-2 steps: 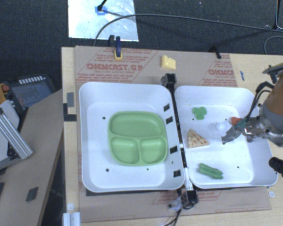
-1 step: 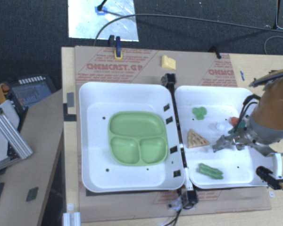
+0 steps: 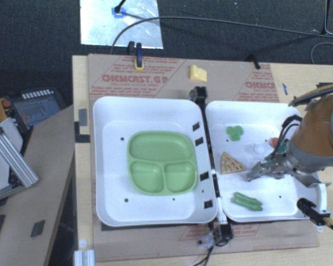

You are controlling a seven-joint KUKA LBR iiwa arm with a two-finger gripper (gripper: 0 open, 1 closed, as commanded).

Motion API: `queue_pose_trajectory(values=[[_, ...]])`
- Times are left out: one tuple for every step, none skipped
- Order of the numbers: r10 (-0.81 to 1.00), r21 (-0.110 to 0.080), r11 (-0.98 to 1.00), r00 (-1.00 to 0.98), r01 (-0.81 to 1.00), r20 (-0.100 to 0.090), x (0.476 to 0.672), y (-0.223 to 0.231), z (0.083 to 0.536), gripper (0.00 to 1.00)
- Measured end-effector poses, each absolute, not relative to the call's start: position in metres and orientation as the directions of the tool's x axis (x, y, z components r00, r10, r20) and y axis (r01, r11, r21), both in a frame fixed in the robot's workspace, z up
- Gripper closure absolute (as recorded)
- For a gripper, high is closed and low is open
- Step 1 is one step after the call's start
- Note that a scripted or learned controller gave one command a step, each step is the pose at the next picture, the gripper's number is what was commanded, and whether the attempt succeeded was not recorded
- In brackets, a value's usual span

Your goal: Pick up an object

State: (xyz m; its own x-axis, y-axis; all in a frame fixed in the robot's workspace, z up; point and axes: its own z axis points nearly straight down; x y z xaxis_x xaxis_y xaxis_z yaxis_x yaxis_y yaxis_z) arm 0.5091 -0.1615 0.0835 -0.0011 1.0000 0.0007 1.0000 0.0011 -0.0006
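1. Right bin (image 3: pixel 250 112) holds a tan wedge (image 3: pixel 231 163), a green pod (image 3: pixel 248 201), a small green piece (image 3: pixel 235 131) and an orange item (image 3: pixel 275 142) partly hidden by the arm.
2. Left bin (image 3: pixel 108 115) holds a green tray (image 3: pixel 160 162) with three compartments.
3. Gripper (image 3: pixel 254 174) sits low in the right bin, just beside the wedge's right edge; whether it is wide or narrow I cannot tell. Nothing is seen in its hold.
4. Wedge, the nearest candidate, lies flat near the bin's left wall.
5. Judgement: wedge looks light, stiff and thin, likely to slide on the smooth floor; take it across its two straight edges. The pod, rounder and probably firmer, offers an easier hold across its middle.
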Motion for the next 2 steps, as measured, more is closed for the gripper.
queue_pose_trajectory(values=[[1.000,0.003,0.002,-0.002,1.000,-0.001,0.510,-0.162,0.096,1.00],[1.000,0.005,0.003,-0.003,1.000,-0.002,0.502,-0.159,0.149,1.00]])
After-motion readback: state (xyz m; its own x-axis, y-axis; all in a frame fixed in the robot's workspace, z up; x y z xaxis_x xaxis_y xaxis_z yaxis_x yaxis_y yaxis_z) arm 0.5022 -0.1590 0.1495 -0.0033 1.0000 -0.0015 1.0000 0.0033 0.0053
